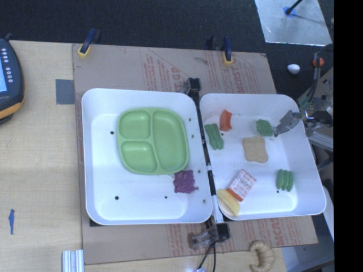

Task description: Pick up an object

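Observation:
My gripper (282, 127) reaches in from the right edge, low over the right bin (303, 152). Its tip sits just right of a small green leafy piece (263, 127), very close to it or touching it. In the same bin lie a tan bread slice (255, 149), a long green vegetable (214, 136), an orange-red piece (226, 120), a red-and-white packet (242, 184), a yellow piece (228, 202) and a green ridged piece (285, 180). I see nothing held by the gripper.
The left bin (96, 152) holds a light green divided plate (153, 141) and a purple lump (184, 181). A black divider clip line (202, 146) runs between the bins. A pendant (8, 78) rests at the far left, and a tan curled object (262, 256) lies below the bins.

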